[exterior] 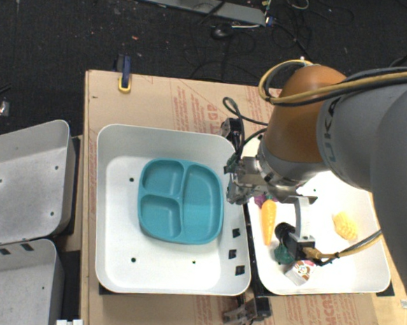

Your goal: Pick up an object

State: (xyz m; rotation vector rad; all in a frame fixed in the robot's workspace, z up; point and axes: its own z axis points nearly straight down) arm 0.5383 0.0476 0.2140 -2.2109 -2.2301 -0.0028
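Note:
The right bin [352, 275] holds an orange carrot-shaped piece [268, 219], a yellow ridged piece [346, 225], a small green piece [281, 255] and a small white and red piece [300, 271]. My gripper [241, 188] hangs low over the divide between the two bins, just left of the orange piece. A bit of purple [259, 198] peeks out beside it. The arm's wrist covers most of the gripper from above. A teal divided plate [181, 201] lies in the left bin [112, 256].
The grey arm with its orange band [306, 110] spans the upper part of the right bin. Both bins rest on a cardboard sheet [159, 99]. Further white trays [20, 179] lie off to the left.

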